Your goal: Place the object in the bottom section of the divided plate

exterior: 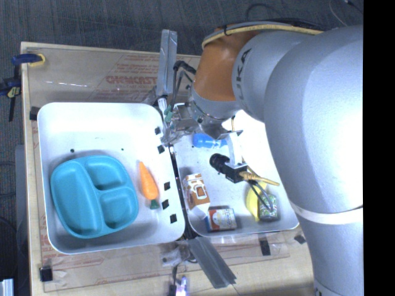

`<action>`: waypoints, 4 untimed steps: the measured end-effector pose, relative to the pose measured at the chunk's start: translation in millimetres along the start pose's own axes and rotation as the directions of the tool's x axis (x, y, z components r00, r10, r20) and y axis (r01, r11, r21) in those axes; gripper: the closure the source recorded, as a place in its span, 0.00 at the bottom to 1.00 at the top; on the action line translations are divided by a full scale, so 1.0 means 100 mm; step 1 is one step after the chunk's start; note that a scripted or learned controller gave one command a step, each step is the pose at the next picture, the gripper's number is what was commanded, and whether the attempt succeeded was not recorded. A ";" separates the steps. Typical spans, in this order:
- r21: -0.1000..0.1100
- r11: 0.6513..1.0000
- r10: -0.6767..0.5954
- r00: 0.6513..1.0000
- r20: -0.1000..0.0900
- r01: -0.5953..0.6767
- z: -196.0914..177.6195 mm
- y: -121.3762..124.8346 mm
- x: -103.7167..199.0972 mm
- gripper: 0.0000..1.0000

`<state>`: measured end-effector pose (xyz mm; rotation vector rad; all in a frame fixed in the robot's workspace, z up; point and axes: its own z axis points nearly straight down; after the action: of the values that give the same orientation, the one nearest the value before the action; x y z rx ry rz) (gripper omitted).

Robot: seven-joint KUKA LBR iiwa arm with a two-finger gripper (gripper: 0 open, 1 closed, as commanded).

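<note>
Counting the contents gives two shallow white bins, five loose items and one dish. One blue plastic divided plate [74, 196] sits in the left bin [92, 128], toward its lower left; it has three sections, one large and two smaller. One orange carrot [147, 180] lies on the floor of that bin just to the right of the plate, beside its rim and not in any section. The right bin [271, 159] holds four items: one small blue object [207, 142] near the top, one orange-and-white carton [196, 190], one short tin can [221, 217] below the carton, and one yellow banana-shaped item [252, 203] with a dark piece lying against it. The grey arm [296, 73] comes in from the right. Its gripper [173, 125] stands over the divide between the bins, near the blue object and well apart from the carrot. Whether the gripper is spread or pressed together cannot be told.
</note>
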<state>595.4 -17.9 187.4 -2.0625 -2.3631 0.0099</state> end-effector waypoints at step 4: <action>-0.001 0.998 -0.060 0.998 0.000 0.060 -2.52 0.63 0.12 1.00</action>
<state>658.0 3.3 438.9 -1.9909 -2.4245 0.0081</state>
